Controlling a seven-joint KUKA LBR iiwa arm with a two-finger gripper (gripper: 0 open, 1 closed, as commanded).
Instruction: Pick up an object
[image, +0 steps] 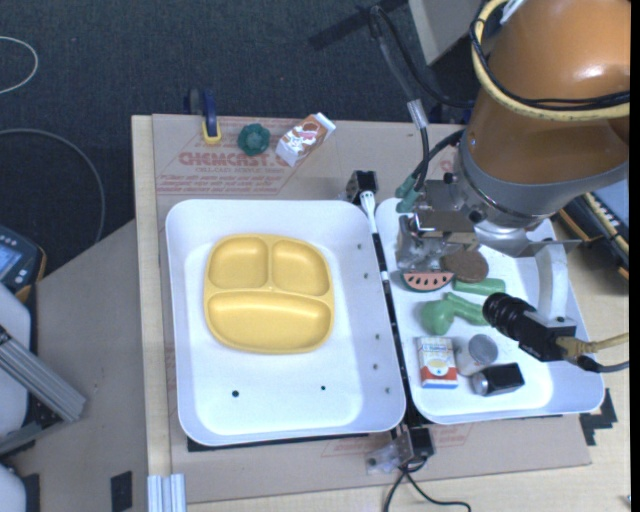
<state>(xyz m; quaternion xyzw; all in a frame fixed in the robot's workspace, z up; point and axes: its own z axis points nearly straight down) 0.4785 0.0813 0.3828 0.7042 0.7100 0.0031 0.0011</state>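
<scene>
1. End effector (425, 250) hung over the right bin's (570, 400) far-left corner, above a watermelon-slice toy (428, 279); its grip state could not be told.
2. The slice lay just beside a brown disc (468, 266) and a green toy (450, 312).
3. Risk: crowding near the bin wall could let a descent nudge neighbours or catch the rim, so a grasp might miss.

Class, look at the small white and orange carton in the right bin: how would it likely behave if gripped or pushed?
The small carton looks light, probably thin card, so a hard squeeze might dent it. It lies flat, so it would likely slide, not roll. Pushed right, it may bump the grey disc close beside it.
</scene>
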